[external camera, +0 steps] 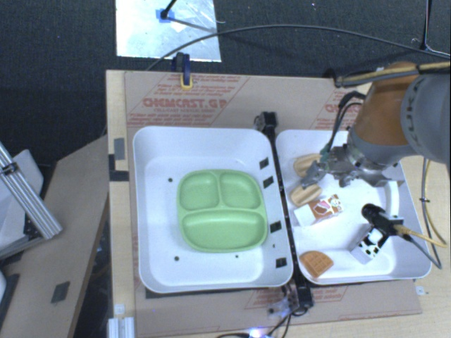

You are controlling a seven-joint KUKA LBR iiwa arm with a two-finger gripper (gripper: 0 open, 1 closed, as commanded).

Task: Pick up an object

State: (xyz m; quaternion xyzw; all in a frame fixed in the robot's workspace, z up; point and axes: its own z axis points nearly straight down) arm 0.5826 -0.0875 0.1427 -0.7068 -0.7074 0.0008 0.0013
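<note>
Pale bench (pixel 70 203) carries two white bins. Over the right bin (pixel 410 253) the gripper (pixel 311 182) hangs low between two pieces: the upper tan piece (pixel 306 164) just above it in the view, the lower tan piece (pixel 304 196) just below. Whether it is open or closed, I cannot tell. A card (pixel 324 208) lies near, below-right of it, and a waffle (pixel 316 263) further down. The left bin (pixel 156 153) holds a green plate (pixel 222 211)

left bin (pixel 162 146): green plate (pixel 222 210), divided, flat, centred | right bin (pixel 412 259): tan pieces (pixel 306 164), white card (pixel 322 210), waffle (pixel 316 263) at front, black-and-white block (pixel 366 248)
</note>
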